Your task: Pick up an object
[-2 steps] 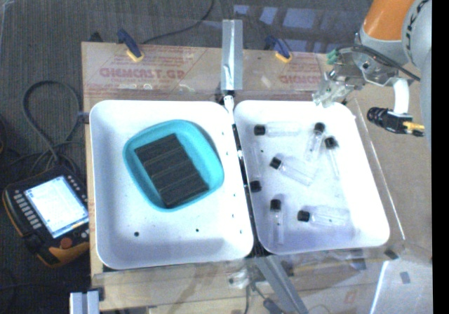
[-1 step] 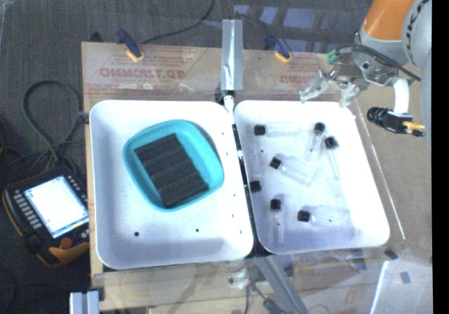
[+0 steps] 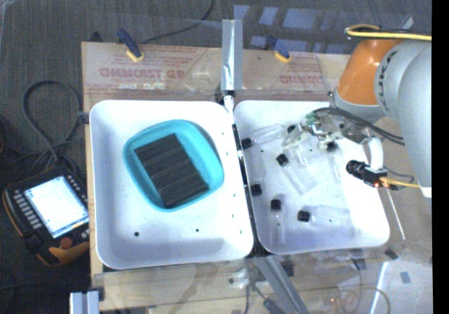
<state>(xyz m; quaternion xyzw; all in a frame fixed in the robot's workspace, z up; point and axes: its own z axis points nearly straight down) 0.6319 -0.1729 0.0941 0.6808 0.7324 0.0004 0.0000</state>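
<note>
- My gripper hung low over the far right part of the right bin, my orange-banded arm reaching in above that bin's right rim.
- State of the gripper: I could not tell; the end of it merged with the clear clutter beneath, so I recorded nothing either way.
- Nothing was seen lodged in the gripper, so I judged the pick not yet made.
- Task things, all placed against the right bin: several clear plastic vials with black caps lay loose on its floor. One cluster of clear vials lay just under and beside the gripper; one capped vial lay near the bin's near side; small black caps were scattered toward its left wall.
- The left bin sat touching the right bin's left wall and held a blue tray carrying a dark ridged block; well apart from my reach just then.
- Judgement on doing this step well: choose one vial lying apart from its neighbours, line up across its narrow body and not along it, and come straight down so the clear pieces were not nudged aside.
- Risk noted: the vials looked smooth and round, likely to roll or squirt out; centre over the body, not the cap.
</note>
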